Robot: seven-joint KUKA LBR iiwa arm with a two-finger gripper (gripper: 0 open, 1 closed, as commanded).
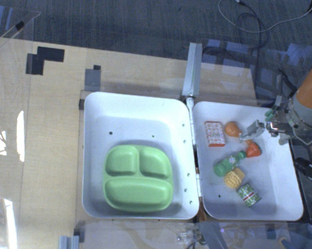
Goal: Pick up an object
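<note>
End effector [256,129]: one, reaching over the right bin [278,209] from its right edge, tip low near the far middle; whether it is released or clenched cannot be told, and nothing shows between its tips. Right bin contents, six items: one small red-and-white printed box [214,134] near the far left corner, print too small to read; one orange round piece [232,129] just beside the box; one red-orange piece [253,150] just beside the end effector tip; one green bottle [229,163] at centre; one yellow corn piece [234,178] beside the bottle; one green-labelled can [248,194] toward the near edge, label unreadable. Left bin [90,143]: one green three-compartment tray [138,177], near half.
</note>
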